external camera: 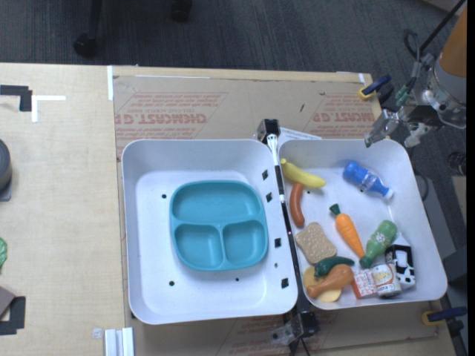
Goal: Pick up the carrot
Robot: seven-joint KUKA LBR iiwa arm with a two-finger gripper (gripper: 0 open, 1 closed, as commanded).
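Observation:
The carrot (348, 231) is orange with a small green top and lies slanted in the middle of the right bin (415, 199). A second orange vegetable with a green stem (331, 276) lies at that bin's front, close to the divider. My gripper (392, 135) hangs above the bin's far right corner, well behind and to the right of the carrot. Its fingers are spread apart, with nothing between them.
Around the carrot lie a yellow banana (301, 173), a red sausage (297, 204), a blue bottle (366, 179), a bread slice (315, 243), a green bottle (378, 241), a juice box (375, 280) and a cow-print carton (401, 265). The left bin (141, 273) holds a teal divided plate (219, 225).

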